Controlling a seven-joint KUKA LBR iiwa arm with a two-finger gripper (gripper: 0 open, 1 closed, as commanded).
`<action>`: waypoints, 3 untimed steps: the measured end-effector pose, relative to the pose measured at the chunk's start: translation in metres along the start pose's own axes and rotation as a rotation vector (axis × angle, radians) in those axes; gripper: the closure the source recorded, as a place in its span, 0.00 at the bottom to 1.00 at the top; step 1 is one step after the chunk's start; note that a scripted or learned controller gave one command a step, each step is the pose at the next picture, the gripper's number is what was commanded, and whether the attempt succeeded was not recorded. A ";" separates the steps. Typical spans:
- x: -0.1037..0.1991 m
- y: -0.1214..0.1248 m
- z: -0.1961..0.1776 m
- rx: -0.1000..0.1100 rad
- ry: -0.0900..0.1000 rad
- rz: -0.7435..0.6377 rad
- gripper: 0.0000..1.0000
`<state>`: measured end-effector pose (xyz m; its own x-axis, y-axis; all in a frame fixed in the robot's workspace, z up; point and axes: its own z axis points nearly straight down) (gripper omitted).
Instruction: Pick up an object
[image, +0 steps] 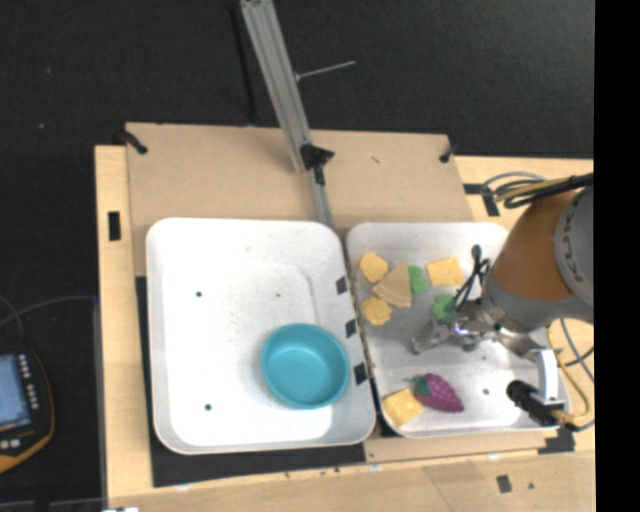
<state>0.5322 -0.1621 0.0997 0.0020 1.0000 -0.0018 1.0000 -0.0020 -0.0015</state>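
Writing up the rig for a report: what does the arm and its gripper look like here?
The arm is a bulky rounded body with a broad orange band over grey casing. A black cable runs down to the gripper, a small metallic grey assembly.

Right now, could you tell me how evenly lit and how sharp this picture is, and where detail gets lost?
In the camera view the two white bins are bright and nearly washed out, the floor around the bench is almost black, the small yellow pieces look soft-edged, and the gripper is blurred against the right bin's floor, so its fingers cannot be made out.
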 end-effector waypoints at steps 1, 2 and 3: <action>0.000 0.002 -0.012 -0.006 0.001 0.004 1.00; -0.001 0.008 -0.057 -0.008 0.000 -0.005 1.00; -0.002 0.000 -0.112 -0.010 0.000 -0.005 1.00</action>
<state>0.5328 -0.1639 0.2120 -0.0033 1.0000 -0.0022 1.0000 0.0034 0.0082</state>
